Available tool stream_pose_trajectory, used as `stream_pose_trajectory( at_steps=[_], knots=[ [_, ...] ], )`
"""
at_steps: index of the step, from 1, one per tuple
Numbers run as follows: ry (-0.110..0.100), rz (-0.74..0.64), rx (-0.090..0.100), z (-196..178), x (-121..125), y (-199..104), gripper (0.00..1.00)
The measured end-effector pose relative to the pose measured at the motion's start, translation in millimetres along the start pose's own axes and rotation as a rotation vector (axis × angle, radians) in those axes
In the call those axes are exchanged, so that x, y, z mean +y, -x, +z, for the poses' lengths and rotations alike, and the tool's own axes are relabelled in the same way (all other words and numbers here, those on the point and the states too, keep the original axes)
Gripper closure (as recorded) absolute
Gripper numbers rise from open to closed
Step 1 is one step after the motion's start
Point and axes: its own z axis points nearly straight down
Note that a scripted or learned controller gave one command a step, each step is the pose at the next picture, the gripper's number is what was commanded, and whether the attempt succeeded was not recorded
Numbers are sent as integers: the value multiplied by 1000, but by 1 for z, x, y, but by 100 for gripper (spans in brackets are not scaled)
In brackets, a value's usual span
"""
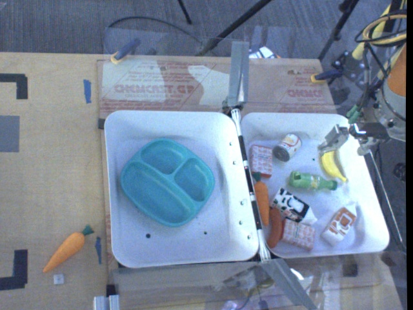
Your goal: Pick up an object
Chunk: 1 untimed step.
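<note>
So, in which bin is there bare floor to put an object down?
The left bin has bare floor all round the blue tray, widest along its near edge. The right bin is crowded: can, banana, green bottle, cartons. Its only free patch is small, between bottle and near-right carton.

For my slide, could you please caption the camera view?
Gripper poised above banana in the toy-filled right bin; teal tray in the left.
</note>
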Motion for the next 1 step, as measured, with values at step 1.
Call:
stream_pose_trajectory(
  at_steps=[1],
  knots=[
    [-1,-20,1,46,-6,-15,0]
  ],
)
